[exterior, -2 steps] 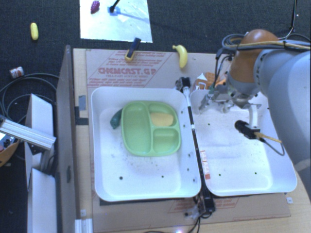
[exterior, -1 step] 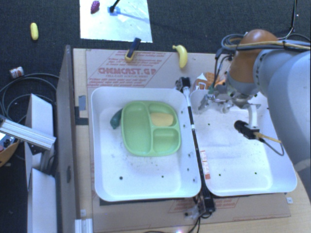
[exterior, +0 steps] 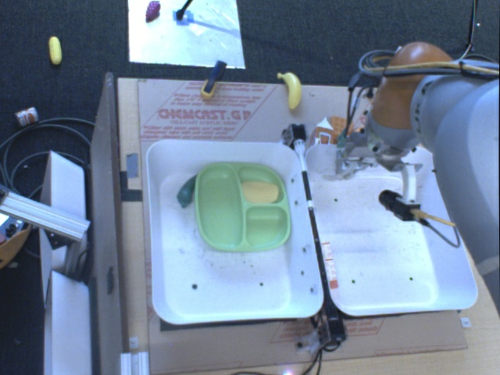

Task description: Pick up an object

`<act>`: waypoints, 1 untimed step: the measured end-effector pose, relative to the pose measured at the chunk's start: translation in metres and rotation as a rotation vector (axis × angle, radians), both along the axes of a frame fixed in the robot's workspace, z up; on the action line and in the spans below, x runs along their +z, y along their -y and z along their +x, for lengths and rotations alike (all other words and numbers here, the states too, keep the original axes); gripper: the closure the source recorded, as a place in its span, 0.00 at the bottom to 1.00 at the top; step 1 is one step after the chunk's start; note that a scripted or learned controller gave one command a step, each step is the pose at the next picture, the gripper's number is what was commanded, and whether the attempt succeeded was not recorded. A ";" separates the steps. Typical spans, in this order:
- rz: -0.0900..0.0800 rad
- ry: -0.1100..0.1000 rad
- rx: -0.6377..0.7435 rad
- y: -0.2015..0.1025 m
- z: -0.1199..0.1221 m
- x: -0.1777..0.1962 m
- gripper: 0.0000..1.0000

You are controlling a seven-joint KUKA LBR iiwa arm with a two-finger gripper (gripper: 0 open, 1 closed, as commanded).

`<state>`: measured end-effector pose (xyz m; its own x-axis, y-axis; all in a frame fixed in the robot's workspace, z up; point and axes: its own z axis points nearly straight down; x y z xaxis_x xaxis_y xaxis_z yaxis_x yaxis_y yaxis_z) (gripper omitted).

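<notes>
In the left bin [exterior: 168, 287], a dark green object [exterior: 186, 191] touches a green divided plate [exterior: 226, 217], whose upper right compartment holds a yellow piece [exterior: 260, 191]; the bin's lower floor is open. A banana [exterior: 291, 91] lies on the bench [exterior: 258, 108] beyond. The end effector [exterior: 355, 165] hangs over the right bin's [exterior: 391, 280] upper left corner, and I cannot tell whether it is wide or narrow.

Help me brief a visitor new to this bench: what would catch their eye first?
The green divided plate in the left bin stands out first, with a yellow piece in its upper right compartment. Then comes the gripper over the far left corner of the right bin, and a banana on the cardboard beyond the bins.
</notes>
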<state>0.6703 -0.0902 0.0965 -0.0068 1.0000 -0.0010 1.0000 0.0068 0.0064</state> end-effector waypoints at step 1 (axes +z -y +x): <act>-0.003 0.003 -0.009 0.053 0.000 0.082 1.00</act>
